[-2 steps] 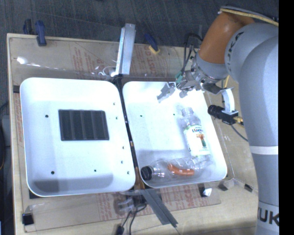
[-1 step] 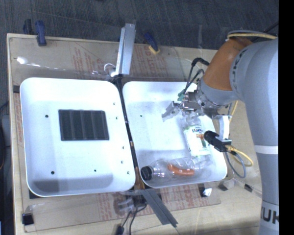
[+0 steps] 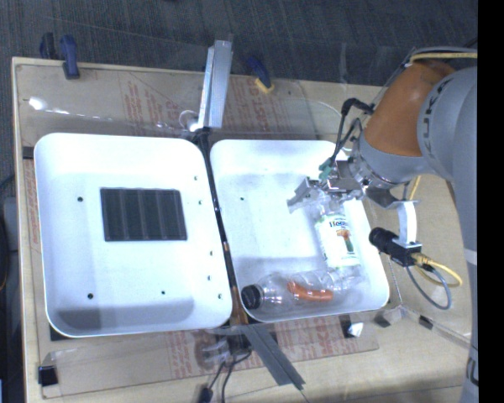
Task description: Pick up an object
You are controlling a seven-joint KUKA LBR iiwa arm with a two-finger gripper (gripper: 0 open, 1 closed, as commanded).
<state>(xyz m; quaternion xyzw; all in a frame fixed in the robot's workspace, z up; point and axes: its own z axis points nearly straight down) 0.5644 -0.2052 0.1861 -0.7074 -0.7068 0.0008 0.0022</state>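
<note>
The gripper (image 3: 323, 190) is being positioned low in the right bin (image 3: 260, 162), just above the white bottle's (image 3: 338, 240) far end, likely for a grasp. Whether the jaws are spread cannot be told. A clear bottle (image 3: 298, 290) is lying along the near wall.

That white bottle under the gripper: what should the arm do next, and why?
Probably lower a little further. The gripper hovers at the top end of the white bottle in the right bin, with nothing visibly between its fingers.
</note>
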